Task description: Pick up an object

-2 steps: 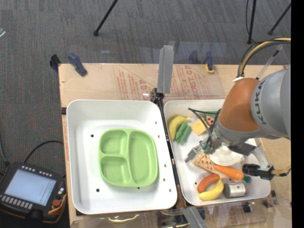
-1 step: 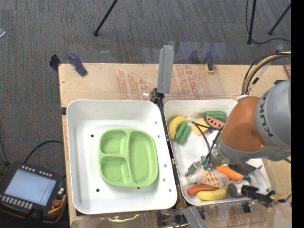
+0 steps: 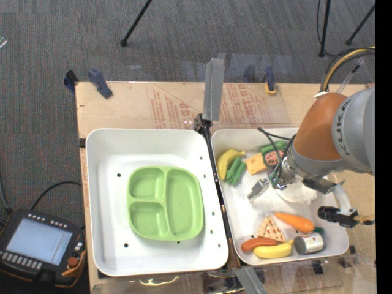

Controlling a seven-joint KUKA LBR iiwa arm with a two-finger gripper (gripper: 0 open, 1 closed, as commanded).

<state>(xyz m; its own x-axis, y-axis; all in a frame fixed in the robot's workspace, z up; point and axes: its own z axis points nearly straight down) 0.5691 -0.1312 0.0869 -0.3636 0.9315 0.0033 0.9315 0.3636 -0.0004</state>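
Arm low over the right bin [image 3: 240,228], gripper [image 3: 260,188] down among the toy food.

The grey arm with its orange band enters from the right of the frame and dips into the right bin; its metal fingers [image 3: 257,190] sit left of centre over bare bin floor, and whether they are spread or pressed together I cannot tell, as the wrist covers much of them. Nothing shows between them. Just upper left of the gripper lie a yellow banana [image 3: 227,161], green pea pods [image 3: 236,169], a cheese wedge [image 3: 255,163] and a watermelon slice [image 3: 272,156]. Toward the lower right rest a carrot [image 3: 294,222], a waffle piece [image 3: 267,228], a red sausage [image 3: 258,244], a second banana [image 3: 273,250] and a silver can [image 3: 308,244]. The left bin [image 3: 101,158] holds a green divided plate [image 3: 165,202] at its centre.
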